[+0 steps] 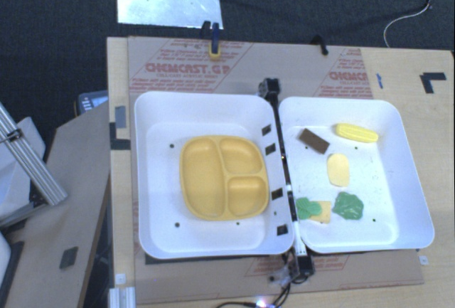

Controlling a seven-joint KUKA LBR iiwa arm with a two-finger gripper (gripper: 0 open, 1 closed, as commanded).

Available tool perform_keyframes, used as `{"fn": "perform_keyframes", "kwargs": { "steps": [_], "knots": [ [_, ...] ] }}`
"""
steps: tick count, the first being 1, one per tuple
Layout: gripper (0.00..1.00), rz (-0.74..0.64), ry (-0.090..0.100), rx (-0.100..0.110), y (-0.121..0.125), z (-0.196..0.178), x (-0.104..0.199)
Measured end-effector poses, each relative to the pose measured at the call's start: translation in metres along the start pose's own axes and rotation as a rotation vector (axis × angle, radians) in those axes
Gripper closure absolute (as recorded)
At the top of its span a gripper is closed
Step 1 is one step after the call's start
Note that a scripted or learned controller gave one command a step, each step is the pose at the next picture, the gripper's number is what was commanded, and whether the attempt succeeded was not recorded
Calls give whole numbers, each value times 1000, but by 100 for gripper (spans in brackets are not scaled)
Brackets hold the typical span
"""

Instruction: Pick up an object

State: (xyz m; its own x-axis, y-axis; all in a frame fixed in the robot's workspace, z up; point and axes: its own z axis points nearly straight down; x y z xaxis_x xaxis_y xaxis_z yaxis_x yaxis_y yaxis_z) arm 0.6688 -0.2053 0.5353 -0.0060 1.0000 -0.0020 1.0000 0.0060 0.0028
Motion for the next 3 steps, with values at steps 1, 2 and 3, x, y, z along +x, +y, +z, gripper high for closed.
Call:
{"fn": "perform_keyframes", "kwargs": {
  "steps": [1,2,3],
  "knots": [
    [100,0,0,0,0,0,0],
    [100,0,0,0,0,0,0],
    [100,0,0,0,0,0,0]
  ]
}}
